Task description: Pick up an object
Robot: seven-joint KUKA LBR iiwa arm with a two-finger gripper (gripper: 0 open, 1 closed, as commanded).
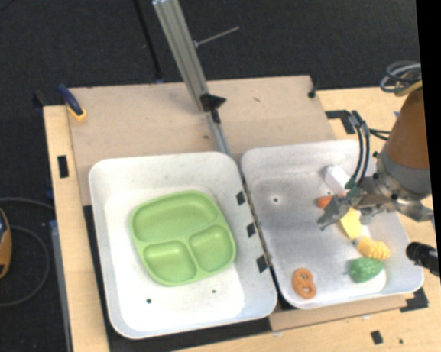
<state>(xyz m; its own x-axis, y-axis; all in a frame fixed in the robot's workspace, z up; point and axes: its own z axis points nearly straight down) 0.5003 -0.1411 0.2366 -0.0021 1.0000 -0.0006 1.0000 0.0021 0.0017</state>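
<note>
Gripper [339, 213]: grey, two-fingered, carried on an arm [411, 143] with an orange band, reaching in from the right and poised low over the right bin [282, 177]. Whether it was released or clenched could not be told; nothing was seen held in it.

Right bin, beneath the gripper: shallow, white, scuffed. Contents, nearest first:
- small orange piece [325, 200], just beside the gripper on its upper left;
- white piece [335, 176], above the gripper, close to the arm's cables;
- pale yellow block [351, 226], directly below the gripper, touching or nearly so;
- yellow ridged item [373, 250], like corn, below and right of the block;
- green leafy-looking item [364, 269], just below the corn;
- orange pretzel-shaped item [303, 282], below and left of the gripper, well apart, near the bin's front edge.

Left bin [113, 181]: white, adjoining the right bin, to the gripper's left. Contents: one light green divided plate [183, 237], three compartments, one large above two small, lying flat.
</note>
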